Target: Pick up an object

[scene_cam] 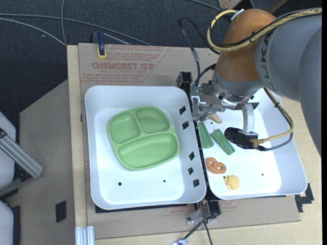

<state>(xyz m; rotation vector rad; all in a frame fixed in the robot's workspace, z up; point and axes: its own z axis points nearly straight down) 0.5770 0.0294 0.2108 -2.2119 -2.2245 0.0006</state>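
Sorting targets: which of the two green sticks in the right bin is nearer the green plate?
The left stick, on the side toward the green plate; the other stick lies to its right, more slanted.

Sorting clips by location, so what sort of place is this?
Probably a robotics lab bench, not a kitchen: a grey and orange robot arm reaches over two white bins on a cardboard sheet, with loose cables on the dark floor behind.

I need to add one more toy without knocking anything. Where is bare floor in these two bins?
Left bin: bare strip between the green plate and the near wall. Right bin: bare corner right of the yellow lump. Crowded: its left side, with green sticks, pretzel, gripper above.
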